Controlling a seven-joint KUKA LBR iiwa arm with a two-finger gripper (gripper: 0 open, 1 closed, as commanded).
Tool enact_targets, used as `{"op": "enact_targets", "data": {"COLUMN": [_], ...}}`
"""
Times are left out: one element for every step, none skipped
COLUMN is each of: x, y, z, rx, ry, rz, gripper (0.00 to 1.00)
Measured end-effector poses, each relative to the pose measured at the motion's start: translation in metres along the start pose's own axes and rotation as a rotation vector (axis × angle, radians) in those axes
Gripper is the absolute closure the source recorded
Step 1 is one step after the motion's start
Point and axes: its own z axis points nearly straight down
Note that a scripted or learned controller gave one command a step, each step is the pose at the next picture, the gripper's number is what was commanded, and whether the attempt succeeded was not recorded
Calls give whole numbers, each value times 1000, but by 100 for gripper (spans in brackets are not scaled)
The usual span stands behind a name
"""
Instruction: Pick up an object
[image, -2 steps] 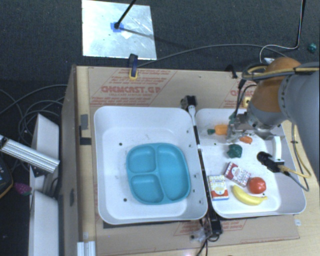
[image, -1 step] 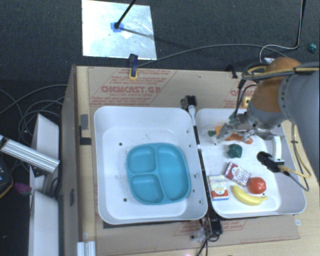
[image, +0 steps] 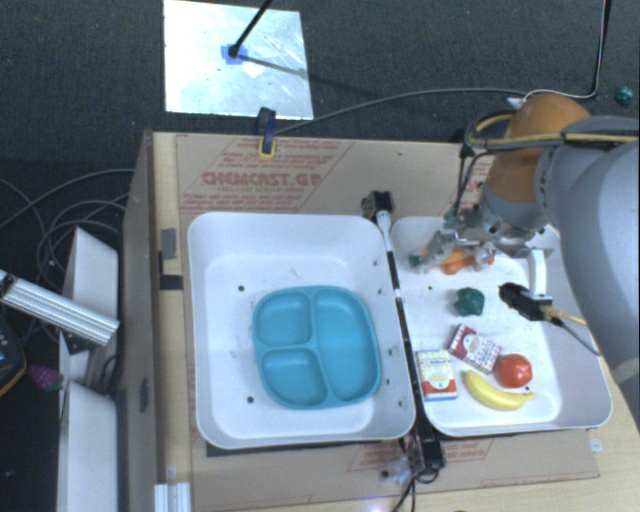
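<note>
My gripper (image: 458, 248) hangs low over the back left part of the right bin (image: 590, 400). A small orange piece (image: 455, 263) lies right under it, partly hidden by it. Whether the gripper touches the piece I cannot tell. In front of it on the bin floor sit a dark green lump (image: 468, 300), a red and white carton (image: 473, 347), a small juice box (image: 434, 375), a red tomato (image: 514, 370) and a yellow banana (image: 497, 392).
The left bin (image: 215, 300) bears a blue divided plate (image: 315, 345). A black bar (image: 392, 275) runs along the wall between the two bins. The grey arm (image: 590, 200) covers the right bin's back right corner.
</note>
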Motion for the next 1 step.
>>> {"op": "enact_targets", "data": {"x": [-1], "y": [-2], "z": [-9], "rx": [9], "ry": [-1], "rz": [-2], "gripper": [100]}}
